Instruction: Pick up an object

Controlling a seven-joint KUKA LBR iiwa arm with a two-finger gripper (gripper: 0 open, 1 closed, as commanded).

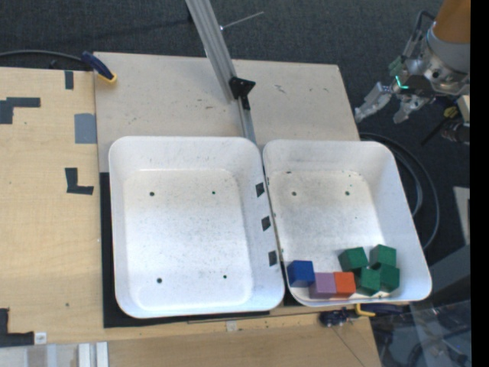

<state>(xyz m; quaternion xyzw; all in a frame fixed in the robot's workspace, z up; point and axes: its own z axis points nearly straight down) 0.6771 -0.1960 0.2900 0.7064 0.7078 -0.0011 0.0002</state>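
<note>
Left bin (pixel 187 228) sat just beside the right bin (pixel 344 220), rims touching. Lay huddled in the right bin's near corner: a blue block (pixel 301 272) leftmost, then a purple block (pixel 325 284) and an orange block (pixel 344 283) side by side, then a cluster of green blocks (pixel 372 267) nearest the right wall. Hung well beyond the right bin's far right corner, off the bench: the gripper (pixel 387 107), fingers spread apart, nothing between them.
</note>
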